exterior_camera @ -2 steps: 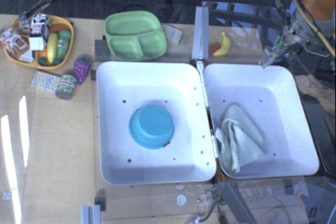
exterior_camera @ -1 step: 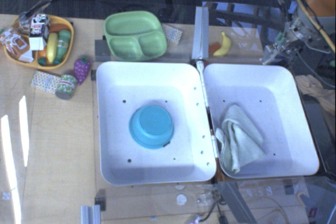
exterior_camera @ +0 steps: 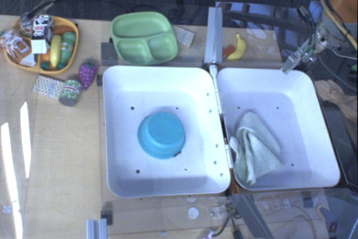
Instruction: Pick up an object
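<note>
The two-finger gripper [exterior_camera: 292,63], fingers slightly spread and holding nothing, hovers over the right bin's far rim, the crumpled pale-green cloth [exterior_camera: 255,147] lying below-left.

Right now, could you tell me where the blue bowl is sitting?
The blue bowl lies upside down near the middle of the left white bin, with the crumpled cloth in the neighbouring right bin.

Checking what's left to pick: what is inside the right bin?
A crumpled pale cloth lies in the right bin. Whatever sits beneath the cloth is covered.
</note>
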Robot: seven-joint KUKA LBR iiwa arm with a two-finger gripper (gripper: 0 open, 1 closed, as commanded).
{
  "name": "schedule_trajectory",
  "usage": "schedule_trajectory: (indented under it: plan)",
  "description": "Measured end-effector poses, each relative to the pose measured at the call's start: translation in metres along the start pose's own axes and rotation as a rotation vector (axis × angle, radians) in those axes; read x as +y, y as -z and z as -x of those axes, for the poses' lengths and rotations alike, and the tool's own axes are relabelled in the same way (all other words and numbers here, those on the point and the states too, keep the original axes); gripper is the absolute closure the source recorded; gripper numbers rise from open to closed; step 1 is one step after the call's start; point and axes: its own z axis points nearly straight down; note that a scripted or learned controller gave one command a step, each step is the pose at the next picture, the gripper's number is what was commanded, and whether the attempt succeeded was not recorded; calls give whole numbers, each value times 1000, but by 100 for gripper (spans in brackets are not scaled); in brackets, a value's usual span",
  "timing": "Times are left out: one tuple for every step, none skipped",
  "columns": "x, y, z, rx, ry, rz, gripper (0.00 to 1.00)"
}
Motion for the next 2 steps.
schedule_trajectory:
  plan:
    - [23,7,-32,1,1,0,100]
    - [26,19,-32,-4,6,6,100]
